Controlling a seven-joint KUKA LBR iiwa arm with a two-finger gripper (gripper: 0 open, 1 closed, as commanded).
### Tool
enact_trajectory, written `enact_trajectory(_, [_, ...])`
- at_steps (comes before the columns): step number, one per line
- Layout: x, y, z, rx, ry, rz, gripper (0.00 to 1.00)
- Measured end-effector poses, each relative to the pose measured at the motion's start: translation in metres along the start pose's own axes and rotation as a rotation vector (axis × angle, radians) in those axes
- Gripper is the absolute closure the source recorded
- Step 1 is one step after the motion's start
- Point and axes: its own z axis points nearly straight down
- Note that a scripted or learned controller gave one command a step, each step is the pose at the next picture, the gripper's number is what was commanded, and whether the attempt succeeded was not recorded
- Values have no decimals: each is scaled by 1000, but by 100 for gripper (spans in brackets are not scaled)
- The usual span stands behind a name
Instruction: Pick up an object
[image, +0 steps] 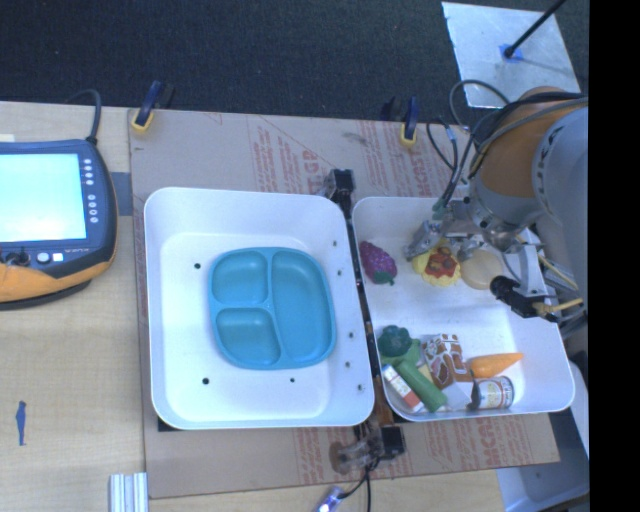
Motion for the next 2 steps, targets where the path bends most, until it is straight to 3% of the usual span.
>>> enact_trajectory(1, [-1,0,-10,3,0,-1,100])
enact_trajectory(2, [62,12,-101,-3,1,-3,100])
